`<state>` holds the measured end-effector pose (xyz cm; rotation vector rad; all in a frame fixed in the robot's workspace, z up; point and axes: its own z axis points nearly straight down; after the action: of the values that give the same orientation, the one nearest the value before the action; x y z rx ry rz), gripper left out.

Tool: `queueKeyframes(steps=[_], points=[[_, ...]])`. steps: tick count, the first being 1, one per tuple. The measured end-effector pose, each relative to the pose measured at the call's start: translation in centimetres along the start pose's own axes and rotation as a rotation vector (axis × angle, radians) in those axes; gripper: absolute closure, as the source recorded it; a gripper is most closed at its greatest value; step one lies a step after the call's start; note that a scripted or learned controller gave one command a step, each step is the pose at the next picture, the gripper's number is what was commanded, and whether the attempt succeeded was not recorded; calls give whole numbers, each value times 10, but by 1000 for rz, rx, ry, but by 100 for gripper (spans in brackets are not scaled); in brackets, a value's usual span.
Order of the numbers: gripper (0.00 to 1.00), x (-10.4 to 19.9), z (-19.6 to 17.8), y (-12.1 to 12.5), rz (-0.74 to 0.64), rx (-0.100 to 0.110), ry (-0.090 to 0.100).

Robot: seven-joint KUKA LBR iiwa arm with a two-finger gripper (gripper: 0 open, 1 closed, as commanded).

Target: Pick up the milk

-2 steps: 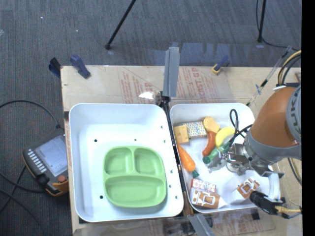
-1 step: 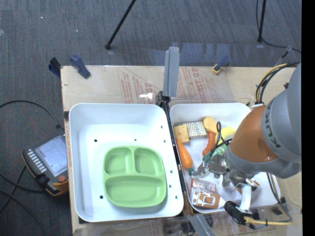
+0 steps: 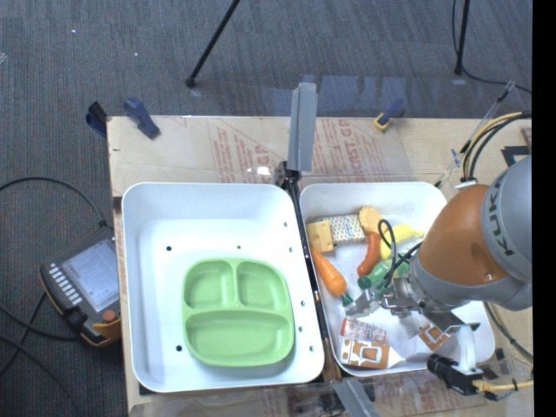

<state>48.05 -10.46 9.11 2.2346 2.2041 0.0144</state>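
Note:
The milk (image 3: pixel 364 347) is a small white carton with an orange-brown label. It lies on its side near the front edge of the right bin (image 3: pixel 434 191). My gripper (image 3: pixel 372 301) hangs over the middle of that bin, just behind the milk and a little above it in the camera view. It sits close to a green toy (image 3: pixel 376 274) and an orange carrot (image 3: pixel 329 273). Nothing shows in its grasp. The grey and orange arm (image 3: pixel 465 246) covers the right part of the bin.
The right bin also holds a yellow cheese wedge (image 3: pixel 320 234), a patterned cracker box (image 3: pixel 347 227), a red-orange sausage (image 3: pixel 372 252) and a yellow banana (image 3: pixel 393 231). A green divided plate (image 3: pixel 236 313) lies in the left bin (image 3: pixel 148 233).

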Motion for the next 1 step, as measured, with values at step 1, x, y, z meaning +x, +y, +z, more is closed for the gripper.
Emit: queueKeyframes(steps=[1], points=[[0, -9, 0, 1, -189, -1, -2]])
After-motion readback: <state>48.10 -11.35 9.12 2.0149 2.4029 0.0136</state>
